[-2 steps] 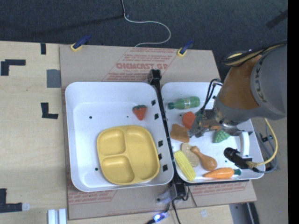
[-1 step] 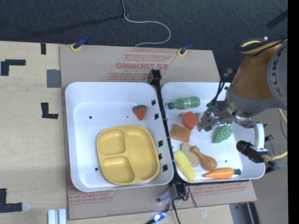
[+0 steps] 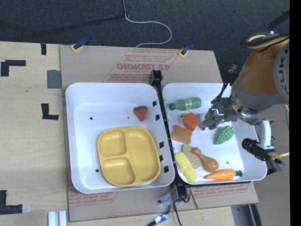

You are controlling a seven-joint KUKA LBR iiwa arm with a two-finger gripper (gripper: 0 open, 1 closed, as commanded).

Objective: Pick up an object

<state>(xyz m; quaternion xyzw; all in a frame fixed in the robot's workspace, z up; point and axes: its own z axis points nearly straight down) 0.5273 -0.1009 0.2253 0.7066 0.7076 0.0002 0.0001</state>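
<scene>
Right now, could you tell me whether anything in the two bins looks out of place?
One thing stands out: the strawberry lies in the left bin beside the yellow divided plate, while all the other toy foods are in the right bin.

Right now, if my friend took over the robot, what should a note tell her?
Gripper: over the right bin, above the bare floor between the orange block and the green bumpy toy. Nothing shows between its fingers.

Right bin: green bottle, toast piece, corn, drumstick, carrot.

Left bin: yellow divided plate and a strawberry.

Done: nothing lifted yet.

Left: grab one thing and lift it; the orange block looks closest.
</scene>
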